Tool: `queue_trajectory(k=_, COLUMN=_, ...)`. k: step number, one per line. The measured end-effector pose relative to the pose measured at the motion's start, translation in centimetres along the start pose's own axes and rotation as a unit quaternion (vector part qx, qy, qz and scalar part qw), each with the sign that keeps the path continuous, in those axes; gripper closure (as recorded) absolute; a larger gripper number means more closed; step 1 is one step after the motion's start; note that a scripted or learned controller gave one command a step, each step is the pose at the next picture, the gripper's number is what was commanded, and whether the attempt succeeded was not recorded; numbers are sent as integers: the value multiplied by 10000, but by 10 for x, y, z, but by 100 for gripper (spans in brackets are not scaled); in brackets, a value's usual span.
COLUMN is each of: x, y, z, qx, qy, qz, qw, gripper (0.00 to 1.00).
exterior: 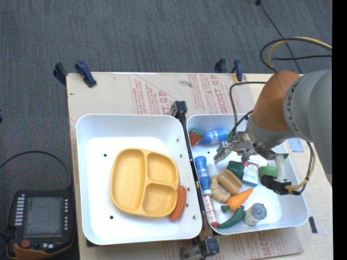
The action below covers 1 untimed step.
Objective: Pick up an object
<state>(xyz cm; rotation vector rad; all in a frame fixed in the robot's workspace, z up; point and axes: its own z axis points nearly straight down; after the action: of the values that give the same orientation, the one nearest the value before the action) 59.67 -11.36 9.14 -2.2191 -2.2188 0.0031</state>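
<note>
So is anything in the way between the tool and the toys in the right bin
Nothing visible blocks it. The tool hangs over the right bin, right above the pile: the blue bottle lies beside it, with the dark green piece and the hot dog bun just below. The toys crowd each other, though.

light: bright, even, diffuse from overhead | shadows: soft, faint, beneath the yellow plastic divided plate (145, 182) | glare: mild, on the glossy shallow white left bin (95, 145) | focus: moderately sharp, fine detail slightly soft, grainy
</note>
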Motion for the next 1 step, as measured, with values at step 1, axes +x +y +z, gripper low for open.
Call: queue_trajectory(k=1, x=0, y=0, z=-9, qx=6, qy=9, qz=11, qw=10000, gripper=100)
